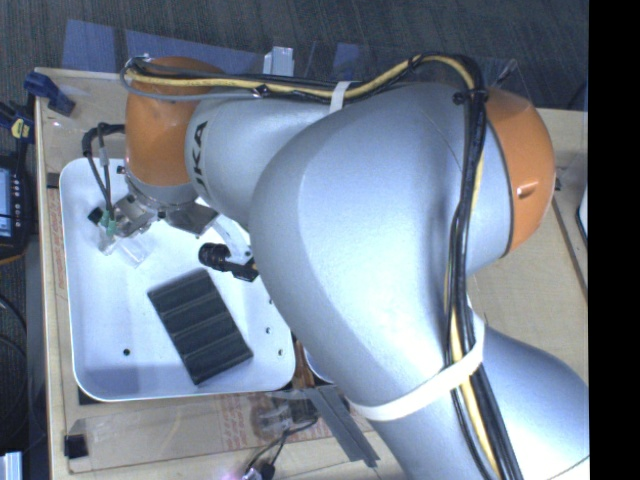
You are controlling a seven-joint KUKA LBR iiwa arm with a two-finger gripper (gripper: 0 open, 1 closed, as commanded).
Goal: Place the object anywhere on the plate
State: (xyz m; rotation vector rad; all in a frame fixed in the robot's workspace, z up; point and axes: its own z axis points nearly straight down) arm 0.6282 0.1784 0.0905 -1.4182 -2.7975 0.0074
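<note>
One white bin (pixel 105 318), black slab (pixel 200 325), grey carpet (pixel 300 8)

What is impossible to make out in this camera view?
- Everything right of the left bin: covered by the arm, so whether a plate lies there cannot be told.
- The left bin's right rim: hidden under the arm.
- Whether the tool carries anything: too small and blurred in the camera view.

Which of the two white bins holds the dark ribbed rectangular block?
The shallow white bin at the view's left: the dark ribbed rectangular block lies flat in it. The grey arm mostly covers the other.
</note>
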